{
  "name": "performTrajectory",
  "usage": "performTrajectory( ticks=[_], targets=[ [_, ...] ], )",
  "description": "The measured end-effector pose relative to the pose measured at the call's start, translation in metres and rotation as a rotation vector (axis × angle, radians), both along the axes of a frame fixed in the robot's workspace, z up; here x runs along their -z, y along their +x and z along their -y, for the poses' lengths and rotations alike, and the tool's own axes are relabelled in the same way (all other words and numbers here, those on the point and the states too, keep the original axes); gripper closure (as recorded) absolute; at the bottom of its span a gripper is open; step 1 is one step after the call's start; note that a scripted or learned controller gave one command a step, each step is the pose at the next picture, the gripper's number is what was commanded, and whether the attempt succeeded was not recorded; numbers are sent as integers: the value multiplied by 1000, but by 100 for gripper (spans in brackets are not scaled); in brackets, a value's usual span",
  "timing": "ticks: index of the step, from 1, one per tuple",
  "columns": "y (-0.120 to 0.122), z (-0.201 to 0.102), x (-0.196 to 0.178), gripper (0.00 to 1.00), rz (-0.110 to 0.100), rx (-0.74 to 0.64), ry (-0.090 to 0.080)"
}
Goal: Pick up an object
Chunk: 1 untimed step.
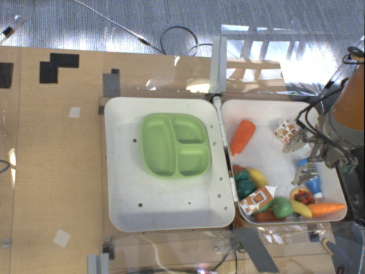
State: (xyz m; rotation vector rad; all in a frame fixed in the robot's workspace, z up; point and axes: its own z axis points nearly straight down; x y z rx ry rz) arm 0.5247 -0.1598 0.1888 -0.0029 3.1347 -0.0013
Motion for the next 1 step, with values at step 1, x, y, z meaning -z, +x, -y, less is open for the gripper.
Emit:
performTrajectory(
  ticks=[1],
  targets=[
    [77,-4,96,0,5,118,1]
  ],
)
